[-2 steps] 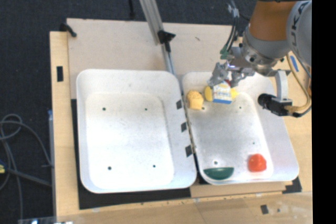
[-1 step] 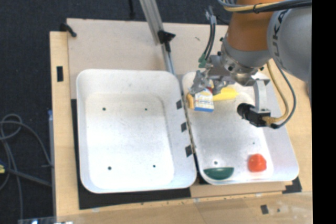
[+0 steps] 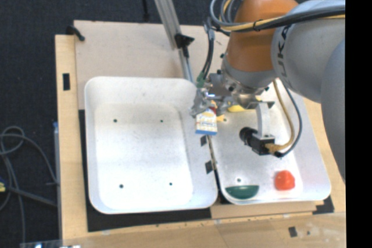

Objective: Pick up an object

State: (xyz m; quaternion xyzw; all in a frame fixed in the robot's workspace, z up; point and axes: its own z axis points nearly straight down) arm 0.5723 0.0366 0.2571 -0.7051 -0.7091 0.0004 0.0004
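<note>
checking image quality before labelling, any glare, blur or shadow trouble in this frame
Camera view: light is even and soft, the white bins bright but not blown out; the small object at the gripper is blurred; the arm throws faint shadow on the right bin.

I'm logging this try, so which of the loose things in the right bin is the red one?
The small red object near the right bin's front corner. The dark green piece sits to its left at the front rim, and a yellow item shows under the arm.
</note>
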